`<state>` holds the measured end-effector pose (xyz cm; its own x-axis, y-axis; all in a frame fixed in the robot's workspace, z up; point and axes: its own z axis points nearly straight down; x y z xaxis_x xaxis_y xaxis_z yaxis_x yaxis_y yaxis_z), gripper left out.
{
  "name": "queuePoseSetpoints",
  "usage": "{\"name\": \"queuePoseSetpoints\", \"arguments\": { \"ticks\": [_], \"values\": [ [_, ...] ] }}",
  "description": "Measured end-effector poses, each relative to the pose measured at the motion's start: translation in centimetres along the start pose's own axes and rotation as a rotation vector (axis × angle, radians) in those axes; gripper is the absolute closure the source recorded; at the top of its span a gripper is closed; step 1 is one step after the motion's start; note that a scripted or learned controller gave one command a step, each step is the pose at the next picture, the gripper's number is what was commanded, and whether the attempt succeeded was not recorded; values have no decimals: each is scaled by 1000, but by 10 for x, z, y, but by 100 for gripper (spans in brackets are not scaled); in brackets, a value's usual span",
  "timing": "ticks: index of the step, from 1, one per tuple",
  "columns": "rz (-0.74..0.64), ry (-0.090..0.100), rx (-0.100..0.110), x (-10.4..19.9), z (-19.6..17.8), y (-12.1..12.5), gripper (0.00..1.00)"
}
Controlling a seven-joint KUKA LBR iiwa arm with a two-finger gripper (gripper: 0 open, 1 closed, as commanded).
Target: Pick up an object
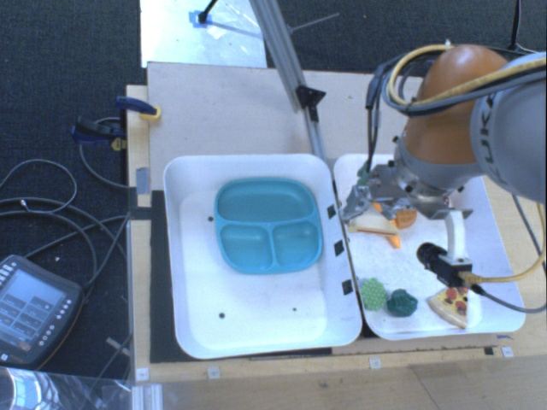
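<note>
Hovering gripper near right bin left edge, beside toast; grip state unclear.

— How is the arm posed?
— It is reached in from the right, wrist bent downward.
— And the gripper?
— It is lowered; its state cannot be judged.

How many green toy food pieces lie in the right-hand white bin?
2: a light green bumpy piece near the bin's front left, and a dark green piece just right of it. The arm may hide others.
</note>
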<state>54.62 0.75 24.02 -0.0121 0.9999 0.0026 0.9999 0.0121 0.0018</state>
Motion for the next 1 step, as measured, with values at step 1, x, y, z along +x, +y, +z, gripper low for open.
{"name": "queuePoseSetpoints", "arguments": {
  "ticks": [1],
  "values": [
    [-1,1,0,58,-5,-6,100]
  ]
}}
